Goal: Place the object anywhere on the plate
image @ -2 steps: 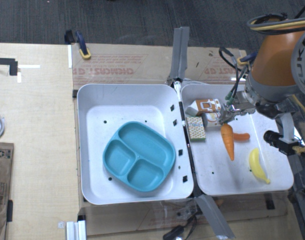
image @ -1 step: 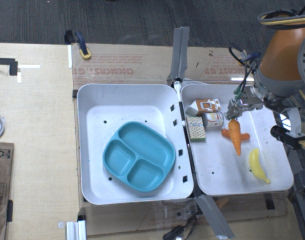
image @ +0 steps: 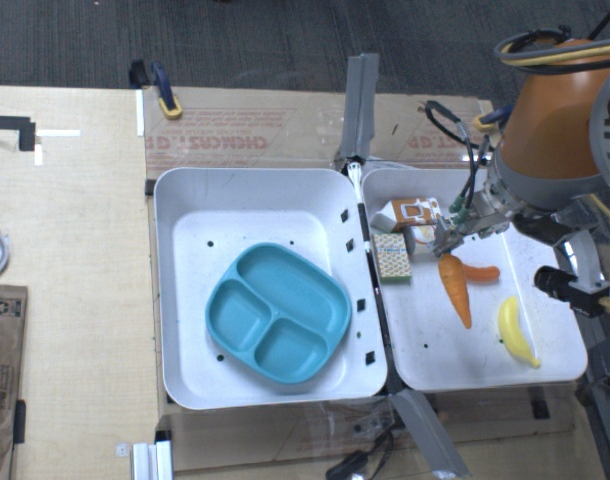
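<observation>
I see the gripper (image: 449, 236) low in the right bin (image: 555, 368), just above the carrot (image: 457, 286); can't tell its opening or any hold. Plate (image: 277, 313) sits in left bin (image: 185, 268).

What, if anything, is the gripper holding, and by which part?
It cannot be told: the gripper sits right at the carrot's top end, but no grasp is visible.

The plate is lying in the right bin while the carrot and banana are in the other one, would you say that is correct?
Not quite. The camera view shows the plate lying in the left bin, not the right one. The carrot and banana are indeed in the other one, the right bin.
</observation>
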{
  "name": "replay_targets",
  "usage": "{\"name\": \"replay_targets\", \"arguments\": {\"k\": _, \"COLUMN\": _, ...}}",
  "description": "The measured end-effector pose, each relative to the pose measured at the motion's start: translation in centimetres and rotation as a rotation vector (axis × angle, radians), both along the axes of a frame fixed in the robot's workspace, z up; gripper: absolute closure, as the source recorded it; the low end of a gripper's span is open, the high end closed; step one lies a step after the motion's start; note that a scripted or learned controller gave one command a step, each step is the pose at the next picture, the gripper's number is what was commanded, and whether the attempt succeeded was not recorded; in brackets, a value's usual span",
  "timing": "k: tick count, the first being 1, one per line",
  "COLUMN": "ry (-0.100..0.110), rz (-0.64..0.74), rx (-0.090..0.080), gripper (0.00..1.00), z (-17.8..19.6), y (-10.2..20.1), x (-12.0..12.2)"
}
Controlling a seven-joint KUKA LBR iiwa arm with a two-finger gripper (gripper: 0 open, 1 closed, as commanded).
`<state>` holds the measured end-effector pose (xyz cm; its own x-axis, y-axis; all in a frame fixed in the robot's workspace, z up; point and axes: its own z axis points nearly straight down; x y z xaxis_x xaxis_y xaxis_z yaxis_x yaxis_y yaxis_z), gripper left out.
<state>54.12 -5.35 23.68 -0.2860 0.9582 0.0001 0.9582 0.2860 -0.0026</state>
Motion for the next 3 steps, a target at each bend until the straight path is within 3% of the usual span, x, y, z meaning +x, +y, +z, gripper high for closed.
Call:
{"name": "replay_targets", "arguments": {"k": 1, "ry": 0.001, "rz": 0.233, "rx": 0.000, "gripper": 1.00, "z": -4.6, "y": 7.5, "x": -2.4}}
{"name": "replay_targets", "arguments": {"k": 2, "ry": -0.001, "rz": 0.291, "rx": 0.000, "gripper": 1.00, "z": -4.6, "y": 12.2, "x": -0.6}}
{"name": "replay_targets", "arguments": {"k": 3, "ry": -0.001, "rz": 0.290, "rx": 0.000, "gripper": 0.00, "z": -4.6, "y": 12.2, "x": -0.6}}
